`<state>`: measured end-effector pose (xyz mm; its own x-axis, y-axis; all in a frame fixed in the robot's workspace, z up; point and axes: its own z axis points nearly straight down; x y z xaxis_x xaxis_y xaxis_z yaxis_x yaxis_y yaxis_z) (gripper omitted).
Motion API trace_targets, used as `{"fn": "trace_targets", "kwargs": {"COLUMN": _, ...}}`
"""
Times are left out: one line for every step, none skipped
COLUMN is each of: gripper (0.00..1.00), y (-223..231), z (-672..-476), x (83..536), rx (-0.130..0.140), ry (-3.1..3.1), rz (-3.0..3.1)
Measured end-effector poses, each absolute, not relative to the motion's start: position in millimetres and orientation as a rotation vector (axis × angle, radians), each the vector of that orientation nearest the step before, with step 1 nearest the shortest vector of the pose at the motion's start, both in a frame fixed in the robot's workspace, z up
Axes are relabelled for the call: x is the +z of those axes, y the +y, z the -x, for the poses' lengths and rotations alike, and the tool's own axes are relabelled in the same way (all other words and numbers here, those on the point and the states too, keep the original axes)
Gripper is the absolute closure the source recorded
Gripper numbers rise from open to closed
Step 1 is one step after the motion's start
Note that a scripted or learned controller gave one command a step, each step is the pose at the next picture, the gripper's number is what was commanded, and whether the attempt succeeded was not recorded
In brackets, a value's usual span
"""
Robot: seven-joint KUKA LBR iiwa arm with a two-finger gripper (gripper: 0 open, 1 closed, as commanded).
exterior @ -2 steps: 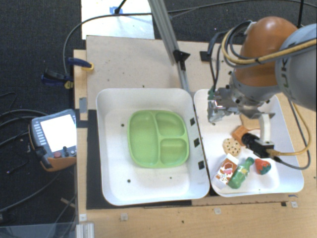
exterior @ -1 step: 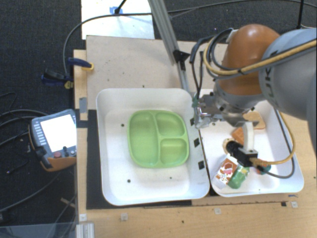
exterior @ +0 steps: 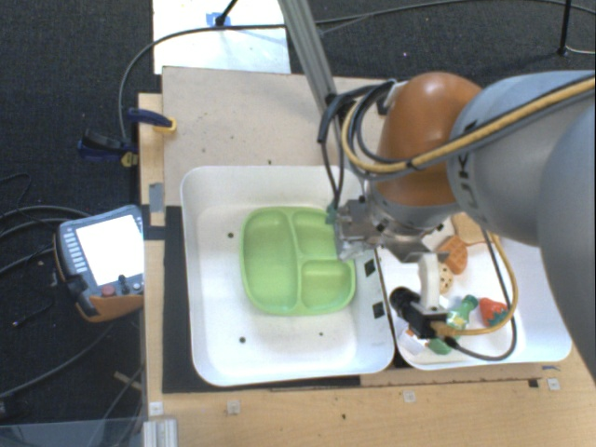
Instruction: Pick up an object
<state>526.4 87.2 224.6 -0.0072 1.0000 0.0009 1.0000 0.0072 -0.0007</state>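
On the bench, the left bin (exterior: 209,343) holds a green tray (exterior: 296,261) – the claw (exterior: 346,240), its state impossible to tell, sits at the tray's right rim – a flat tray may slip out.

You're looking at a glossy smooth plastic green tray (exterior: 296,261) sitting in a matt white plastic bin (exterior: 279,357), on a rough pale wooden bench (exterior: 237,119).

bulky grey arm (exterior: 540,156), rounded orange band (exterior: 424,133) above wrist, black and yellow cables (exterior: 372,152) looping alongside, metallic wrist block (exterior: 372,231) beneath.
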Motion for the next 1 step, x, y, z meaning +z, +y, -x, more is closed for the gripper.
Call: {"fn": "trace_targets", "kwargs": {"gripper": 0.00, "y": 86.0, "z": -527.0, "x": 225.0, "rx": -0.001, "ry": -2.226, "rz": 2.217}}
